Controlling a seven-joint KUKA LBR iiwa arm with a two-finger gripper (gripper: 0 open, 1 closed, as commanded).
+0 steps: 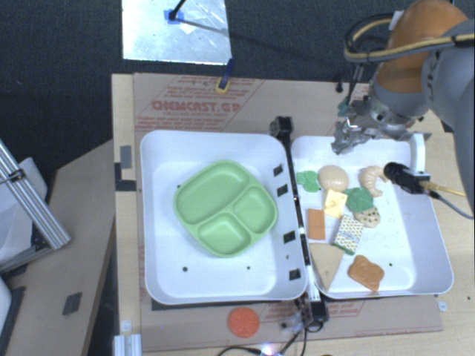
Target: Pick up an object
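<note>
Above the right bin's [427,236] far edge, end effector [346,141].

Dark blue carpet floor [59,50]; tan bench [82,191]; shiny foil sheet [174,21] lies behind

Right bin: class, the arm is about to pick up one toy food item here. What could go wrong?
1. The items in the right bin lie crowded; the cheese wedge, green piece and cookie touch, so the hand may disturb neighbours.
2. The hand hovers near the bin's back rim and could strike it while descending.
</note>
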